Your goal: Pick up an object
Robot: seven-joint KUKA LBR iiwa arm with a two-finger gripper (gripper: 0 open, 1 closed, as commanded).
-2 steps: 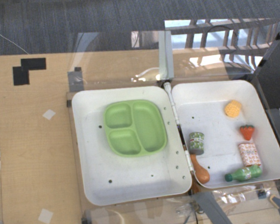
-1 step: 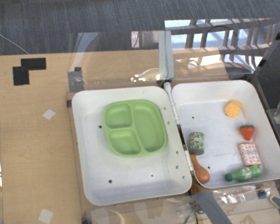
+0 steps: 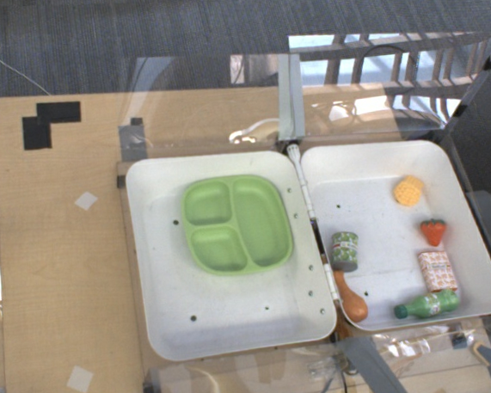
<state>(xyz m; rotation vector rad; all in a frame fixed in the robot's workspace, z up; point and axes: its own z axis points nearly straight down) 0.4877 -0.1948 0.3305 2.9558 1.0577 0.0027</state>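
The right bin [image 3: 373,170] holds several small items. A yellow round waffle-like piece [image 3: 408,190] lies at the back right. A red strawberry [image 3: 434,232] sits in front of it. Below that stands a red and white box [image 3: 437,270], and a green bottle [image 3: 426,306] lies on its side along the front wall. A small can with a green label [image 3: 345,250] stands near the bin's left wall. An orange-brown drumstick-shaped piece [image 3: 351,300] lies just in front of the can.
The left bin [image 3: 166,311] holds a light green divided plate [image 3: 235,224]. A metal frame [image 3: 388,57] runs behind the right bin. The wooden bench [image 3: 52,253] spreads to the left, with black marks [image 3: 48,122] on it.
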